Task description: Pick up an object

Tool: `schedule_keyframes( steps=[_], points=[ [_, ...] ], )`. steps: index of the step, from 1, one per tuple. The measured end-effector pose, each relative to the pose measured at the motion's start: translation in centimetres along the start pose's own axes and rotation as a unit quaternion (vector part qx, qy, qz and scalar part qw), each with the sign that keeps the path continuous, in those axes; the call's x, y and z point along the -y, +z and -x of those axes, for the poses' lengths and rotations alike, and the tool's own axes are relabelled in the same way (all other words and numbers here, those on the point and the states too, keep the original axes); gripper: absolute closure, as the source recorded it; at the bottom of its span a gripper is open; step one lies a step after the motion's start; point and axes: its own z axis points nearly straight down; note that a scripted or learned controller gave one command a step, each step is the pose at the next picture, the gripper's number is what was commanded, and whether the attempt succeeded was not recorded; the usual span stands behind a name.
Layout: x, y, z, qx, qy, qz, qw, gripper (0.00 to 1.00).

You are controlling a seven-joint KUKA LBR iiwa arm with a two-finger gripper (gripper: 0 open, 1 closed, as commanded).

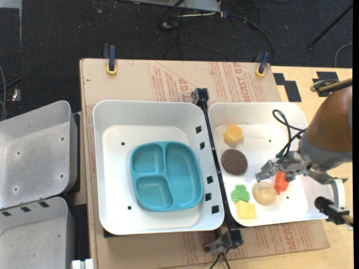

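Nearest in, a black clamp (224, 241) at the front edge of the desk (146, 77), right on the seam between the two bins. Just behind it, in the right bin (291, 114), front row: a yellow block (245, 210), touching a small green piece (240, 194) at its far side. Next along to the right, a pale round piece (264, 194), close beside both. Further back, a dark brown cookie-like disc (234, 161), flat on the bin floor, and beyond that a yellow lumpy piece (233, 134), a little apart from the disc.

Now to the action: gripper (274, 172) down low in the right bin, right over the gap between the disc and the bin's right wall. Directly by it, an orange-red piece (281, 184), just beside the pale round piece. Held or merely lying under the gripper? Cannot tell. Spread or pressed together? Cannot tell either, too small and too cluttered from this angle. Arm (334, 133) reaching in from the right, orange-brown bulk above the wrist, a black cable (283, 125) looping over the bin's back corner.

Over in the left bin (112, 116), a teal divided plate (166, 175), three compartments, sitting flat and well apart from the gripper. At the desk's far edge, two yellow clamps (111, 66). Off the desk to the left, spare white trays (33, 144) on the dark floor.
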Motion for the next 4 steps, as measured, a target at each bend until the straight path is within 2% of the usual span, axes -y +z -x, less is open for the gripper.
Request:
schedule_keyframes(
  steps=[1,2,3,4],
  points=[
    [-0.7,1.6,0.1,0.004,-0.001,0.014,0.9999,0.00],
    [-0.7,0.8,0.1,0.005,-0.001,0.015,0.9999,1.00],
    [-1.3,-4.7,-0.8,0.002,-0.003,0.005,1.0000,1.00],
    [-1.1,-8.9,-0.6,0.002,-0.002,0.005,1.0000,1.00]
  ],
)
